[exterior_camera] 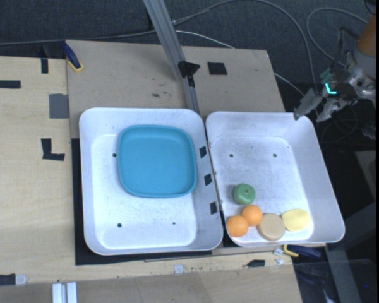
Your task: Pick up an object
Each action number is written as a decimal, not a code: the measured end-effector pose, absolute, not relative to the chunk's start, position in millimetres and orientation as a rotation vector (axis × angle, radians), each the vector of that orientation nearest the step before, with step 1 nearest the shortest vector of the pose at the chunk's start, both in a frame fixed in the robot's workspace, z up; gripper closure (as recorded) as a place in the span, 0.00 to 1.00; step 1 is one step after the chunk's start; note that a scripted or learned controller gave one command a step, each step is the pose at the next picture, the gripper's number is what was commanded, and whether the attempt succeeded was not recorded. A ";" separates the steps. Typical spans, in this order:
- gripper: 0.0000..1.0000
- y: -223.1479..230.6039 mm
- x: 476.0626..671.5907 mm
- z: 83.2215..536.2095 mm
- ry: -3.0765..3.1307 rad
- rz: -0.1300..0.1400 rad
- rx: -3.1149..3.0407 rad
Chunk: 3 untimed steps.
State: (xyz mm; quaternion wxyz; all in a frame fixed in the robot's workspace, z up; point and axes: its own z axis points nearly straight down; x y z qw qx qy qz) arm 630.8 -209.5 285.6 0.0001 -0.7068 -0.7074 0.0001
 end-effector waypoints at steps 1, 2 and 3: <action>0.00 -209.5 630.8 285.6 -2.222 0.000 -2.220; 0.00 -207.2 621.8 238.0 -2.220 0.004 -2.218; 0.00 -209.6 629.5 189.3 -2.220 0.005 -2.218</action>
